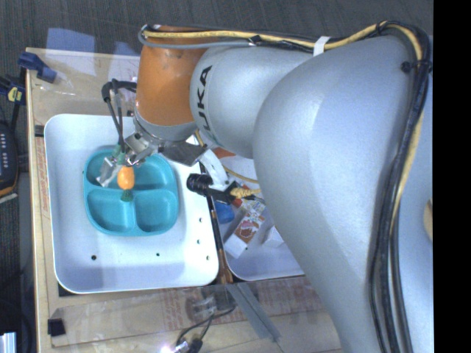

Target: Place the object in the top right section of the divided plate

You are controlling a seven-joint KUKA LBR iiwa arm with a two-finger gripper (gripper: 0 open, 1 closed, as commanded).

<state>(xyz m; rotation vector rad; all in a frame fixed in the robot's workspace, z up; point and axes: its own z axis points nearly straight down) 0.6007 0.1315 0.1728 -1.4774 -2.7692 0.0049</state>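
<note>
A blue divided plate (151, 210) lies in the left white bin (73, 263). My gripper (124, 164) hangs over the plate's upper part, close to the ridge between its top sections. A small orange object (126, 179) sits between the fingertips, just above the plate, and the gripper is shut on it. The big grey arm with its orange band covers the top and right of the view.
The right bin (268, 267) is mostly hidden under the arm; it holds several small items, among them a blue thing (224, 213) and printed packets (250, 223). A black-ended tool (202, 184) lies across the divider between the bins.
</note>
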